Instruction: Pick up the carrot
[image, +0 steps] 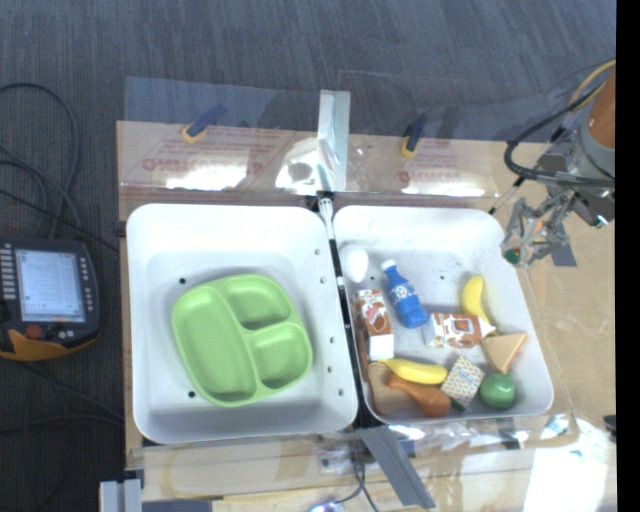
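The carrot (431, 402) is a short orange piece lying near the front edge of the right bin (440, 228), between a brown piece (385, 386) and a checkered block (463, 380). A yellow banana-like piece (417, 372) rests just behind it. My gripper (530, 238) hangs at the far right, over the right bin's back right rim, well away from the carrot. Nothing shows between its fingers.
The right bin also holds a white egg (355, 262), a blue bottle (405, 296), a banana (474, 297), two small cartons (372, 312) (456, 330), an orange wedge (505, 350) and a green apple (498, 390). A green divided plate (240, 338) sits in the left bin (150, 250).
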